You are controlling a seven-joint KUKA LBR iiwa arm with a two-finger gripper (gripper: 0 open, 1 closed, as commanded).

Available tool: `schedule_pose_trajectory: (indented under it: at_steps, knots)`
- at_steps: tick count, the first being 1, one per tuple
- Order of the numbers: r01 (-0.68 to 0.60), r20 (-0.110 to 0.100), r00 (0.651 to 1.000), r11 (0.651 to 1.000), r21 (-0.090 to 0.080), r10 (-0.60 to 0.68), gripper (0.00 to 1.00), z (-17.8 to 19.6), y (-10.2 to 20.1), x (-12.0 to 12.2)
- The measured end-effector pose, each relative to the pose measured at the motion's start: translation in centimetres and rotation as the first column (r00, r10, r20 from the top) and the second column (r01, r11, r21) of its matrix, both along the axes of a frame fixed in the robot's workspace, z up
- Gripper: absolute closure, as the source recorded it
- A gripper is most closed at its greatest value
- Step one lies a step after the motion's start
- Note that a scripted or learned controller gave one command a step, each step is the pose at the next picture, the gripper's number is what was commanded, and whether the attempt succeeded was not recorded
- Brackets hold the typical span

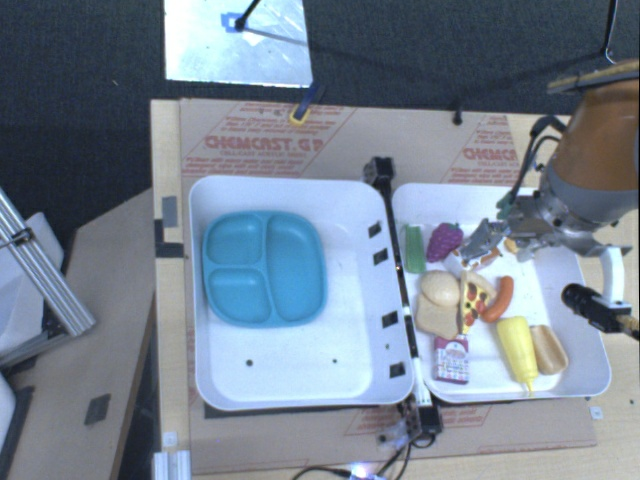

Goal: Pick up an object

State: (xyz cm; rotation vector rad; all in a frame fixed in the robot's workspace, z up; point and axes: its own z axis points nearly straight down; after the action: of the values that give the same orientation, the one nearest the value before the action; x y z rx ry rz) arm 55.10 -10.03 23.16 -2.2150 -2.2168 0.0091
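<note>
Currently recorded: gripper (487, 238) at right centre of frame, over the right bin (590, 368), fingers' state not discernible. Toy food in that bin: purple grapes (444, 240) just left of gripper, pizza slice (474, 299) and sausage (498, 298) below it. Blue tray (265, 268) in left bin (300, 368).

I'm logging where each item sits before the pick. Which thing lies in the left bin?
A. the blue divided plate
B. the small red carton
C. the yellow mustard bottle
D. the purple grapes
A: the blue divided plate lies alone in the left bin, while the mustard bottle, the grapes and the red carton all sit in the right bin.
</note>
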Motion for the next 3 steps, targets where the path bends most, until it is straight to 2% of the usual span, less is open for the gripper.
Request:
schedule_pose_trajectory:
  at_steps: [1,3]
  knots:
    - [-0.002,0.011,1.0,1.0,-0.001,0.002,0.0,0.6,0.0,0.2]
    - [0.0,0.005,1.0,1.0,-0.001,0.0,0.0,-11.5,-0.7,0.4]
